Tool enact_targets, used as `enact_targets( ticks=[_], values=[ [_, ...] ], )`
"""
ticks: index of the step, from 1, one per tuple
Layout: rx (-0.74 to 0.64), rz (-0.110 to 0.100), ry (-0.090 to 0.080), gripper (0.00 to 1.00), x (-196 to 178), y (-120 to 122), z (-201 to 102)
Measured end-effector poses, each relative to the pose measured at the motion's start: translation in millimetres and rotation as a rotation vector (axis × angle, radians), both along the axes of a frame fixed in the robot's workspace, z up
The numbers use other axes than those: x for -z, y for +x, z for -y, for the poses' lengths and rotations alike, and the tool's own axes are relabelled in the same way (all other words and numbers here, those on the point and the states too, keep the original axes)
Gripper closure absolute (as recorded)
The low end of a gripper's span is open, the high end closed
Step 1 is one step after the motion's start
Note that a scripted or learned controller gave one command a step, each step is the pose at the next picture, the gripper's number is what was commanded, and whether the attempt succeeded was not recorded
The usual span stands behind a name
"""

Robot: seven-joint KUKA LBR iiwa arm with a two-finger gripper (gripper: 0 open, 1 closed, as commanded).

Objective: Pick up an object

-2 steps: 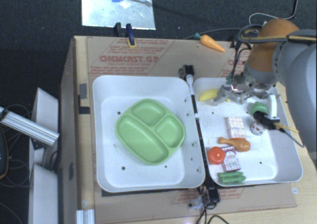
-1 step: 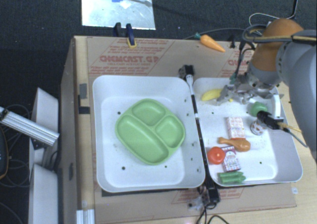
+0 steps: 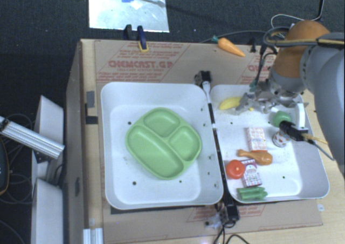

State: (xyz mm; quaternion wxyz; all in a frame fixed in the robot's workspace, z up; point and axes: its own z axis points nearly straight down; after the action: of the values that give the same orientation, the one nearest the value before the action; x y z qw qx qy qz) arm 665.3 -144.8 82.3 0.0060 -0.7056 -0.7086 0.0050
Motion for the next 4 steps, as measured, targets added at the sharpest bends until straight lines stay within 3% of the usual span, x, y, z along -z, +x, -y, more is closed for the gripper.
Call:
enact_targets(
  ticks=[2, 3, 4],
  values=[
    [0.0, -0.001, 0.002, 0.0, 0.1, 0.1, -3.4],
    [0.0, 0.003, -0.003, 0.0, -0.2, 0.3, -33.1],
    [-0.001, 0.005, -0.002, 1.0, -11.3, 1.4, -33.4]
  ],
)
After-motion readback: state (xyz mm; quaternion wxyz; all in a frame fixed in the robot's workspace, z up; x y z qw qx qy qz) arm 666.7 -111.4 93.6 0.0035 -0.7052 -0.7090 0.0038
